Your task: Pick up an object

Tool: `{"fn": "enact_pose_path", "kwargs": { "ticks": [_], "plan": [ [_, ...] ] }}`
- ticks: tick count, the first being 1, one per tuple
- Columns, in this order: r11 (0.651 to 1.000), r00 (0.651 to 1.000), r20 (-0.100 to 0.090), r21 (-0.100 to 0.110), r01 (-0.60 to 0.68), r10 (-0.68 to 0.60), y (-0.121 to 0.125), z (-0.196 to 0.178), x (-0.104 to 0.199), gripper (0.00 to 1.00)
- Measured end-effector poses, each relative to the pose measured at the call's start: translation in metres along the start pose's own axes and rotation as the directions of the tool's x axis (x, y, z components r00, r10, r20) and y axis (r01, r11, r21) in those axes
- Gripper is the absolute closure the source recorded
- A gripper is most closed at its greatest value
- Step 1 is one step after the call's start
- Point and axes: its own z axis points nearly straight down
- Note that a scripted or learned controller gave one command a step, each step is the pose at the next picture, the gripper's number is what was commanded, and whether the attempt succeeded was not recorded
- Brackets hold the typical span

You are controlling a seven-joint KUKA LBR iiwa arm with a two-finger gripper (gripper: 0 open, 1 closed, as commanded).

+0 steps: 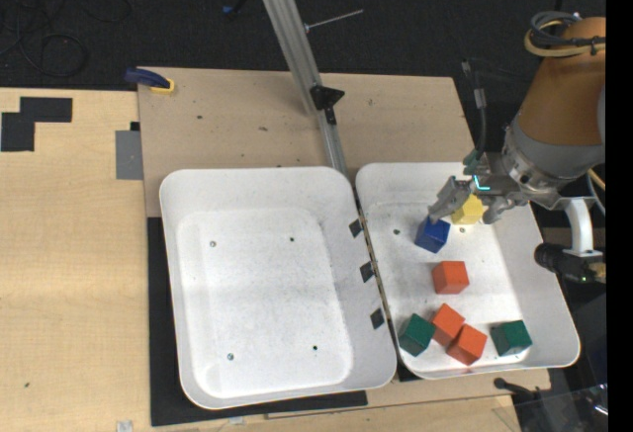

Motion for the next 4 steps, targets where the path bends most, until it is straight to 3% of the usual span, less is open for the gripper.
{"fn": "enact_pose_path", "kwargs": {
  "ticks": [1,2,3,4],
  "plan": [
    [1.0,1.0,0.001,-0.005,-0.003,0.003,0.001,-0.002,-0.001,0.0],
    [1.0,1.0,0.001,0.0,-0.002,0.002,0.003,0.049,-0.01,0.0],
    [1.0,1.0,0.0,0.002,-0.004,0.004,-0.003,0.106,-0.001,0.0],
    [1.0,1.0,0.001,-0.007,-0.004,0.004,-0.001,0.153,0.0,0.0]
  ]
}}
